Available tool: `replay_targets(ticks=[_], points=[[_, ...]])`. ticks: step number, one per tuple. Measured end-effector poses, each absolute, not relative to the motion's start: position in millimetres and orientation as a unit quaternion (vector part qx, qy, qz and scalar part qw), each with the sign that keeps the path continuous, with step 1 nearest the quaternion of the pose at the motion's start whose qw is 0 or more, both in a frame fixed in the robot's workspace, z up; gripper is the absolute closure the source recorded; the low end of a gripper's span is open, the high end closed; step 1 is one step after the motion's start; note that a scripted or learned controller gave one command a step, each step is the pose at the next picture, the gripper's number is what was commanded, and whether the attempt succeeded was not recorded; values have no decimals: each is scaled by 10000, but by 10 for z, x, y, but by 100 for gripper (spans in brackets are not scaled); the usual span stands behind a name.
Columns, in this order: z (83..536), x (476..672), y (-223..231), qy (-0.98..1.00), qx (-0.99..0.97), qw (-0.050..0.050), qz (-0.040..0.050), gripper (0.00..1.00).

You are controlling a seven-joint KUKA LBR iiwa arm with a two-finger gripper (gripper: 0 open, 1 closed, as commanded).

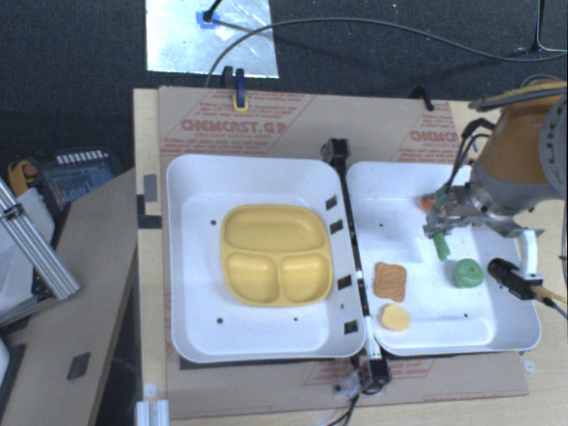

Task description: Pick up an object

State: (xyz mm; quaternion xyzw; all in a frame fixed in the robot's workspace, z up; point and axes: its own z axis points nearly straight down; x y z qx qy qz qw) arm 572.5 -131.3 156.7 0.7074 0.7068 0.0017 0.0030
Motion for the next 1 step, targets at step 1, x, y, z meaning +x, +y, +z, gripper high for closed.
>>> replay_targets(ticks=[1], points=[[2076,5717,-1217,7088,7054,28,21,100]])
